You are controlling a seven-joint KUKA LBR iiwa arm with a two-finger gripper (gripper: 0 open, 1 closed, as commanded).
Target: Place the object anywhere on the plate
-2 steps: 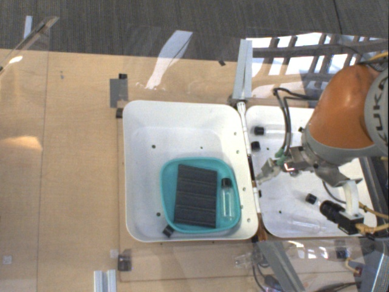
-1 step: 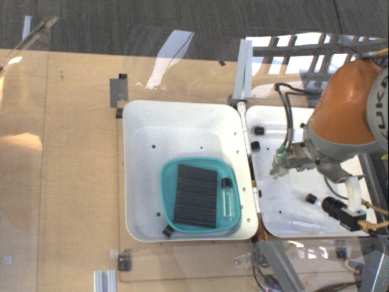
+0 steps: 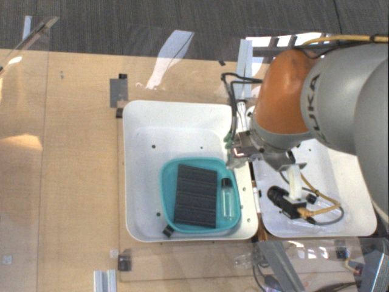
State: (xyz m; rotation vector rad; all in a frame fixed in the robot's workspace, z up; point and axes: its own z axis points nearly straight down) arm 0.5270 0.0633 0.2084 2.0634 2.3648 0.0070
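Seemingly light and stiff, the black ribbed block [image 3: 196, 195] lies on the teal plate [image 3: 166, 181]; grasp across its long edges. Gripper [image 3: 241, 148] state cannot be told.

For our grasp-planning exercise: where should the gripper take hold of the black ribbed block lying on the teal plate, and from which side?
Probably from straight above, pinching across the black ribbed block's two long edges near mid-length, since it lies flat on the teal plate. The clear bottle lying close beside its right edge leaves little room on that side.
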